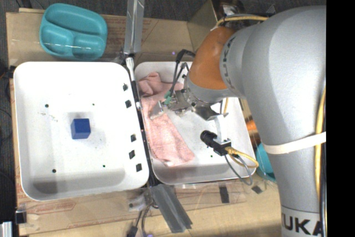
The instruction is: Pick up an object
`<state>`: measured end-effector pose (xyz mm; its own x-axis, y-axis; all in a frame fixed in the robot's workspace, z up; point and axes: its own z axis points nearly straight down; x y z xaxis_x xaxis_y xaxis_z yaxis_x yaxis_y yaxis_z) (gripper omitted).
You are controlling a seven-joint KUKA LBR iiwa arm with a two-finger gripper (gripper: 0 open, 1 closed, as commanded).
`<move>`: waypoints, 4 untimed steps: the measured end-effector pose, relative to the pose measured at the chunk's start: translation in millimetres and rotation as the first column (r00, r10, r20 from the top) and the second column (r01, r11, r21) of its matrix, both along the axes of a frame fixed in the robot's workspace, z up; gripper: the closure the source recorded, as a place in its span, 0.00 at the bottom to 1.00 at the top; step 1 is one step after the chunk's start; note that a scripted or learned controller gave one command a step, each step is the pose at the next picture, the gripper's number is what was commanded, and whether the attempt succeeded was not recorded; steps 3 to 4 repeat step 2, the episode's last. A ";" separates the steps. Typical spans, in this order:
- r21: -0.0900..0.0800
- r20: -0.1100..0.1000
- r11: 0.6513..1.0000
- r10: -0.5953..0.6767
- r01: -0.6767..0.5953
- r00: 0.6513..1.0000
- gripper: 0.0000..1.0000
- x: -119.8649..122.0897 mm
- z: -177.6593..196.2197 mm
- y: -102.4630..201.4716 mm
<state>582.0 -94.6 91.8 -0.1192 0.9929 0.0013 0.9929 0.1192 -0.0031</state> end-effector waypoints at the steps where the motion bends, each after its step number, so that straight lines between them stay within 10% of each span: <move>1: 0.001 -0.001 1.000 0.003 -0.003 1.000 1.00 0.4 9.9 0.2; 2: -0.001 0.001 0.995 -0.096 0.096 0.995 1.00 66.1 100.3 63.5; 4: -0.001 0.001 0.995 -0.096 0.096 0.995 1.00 66.1 100.3 63.5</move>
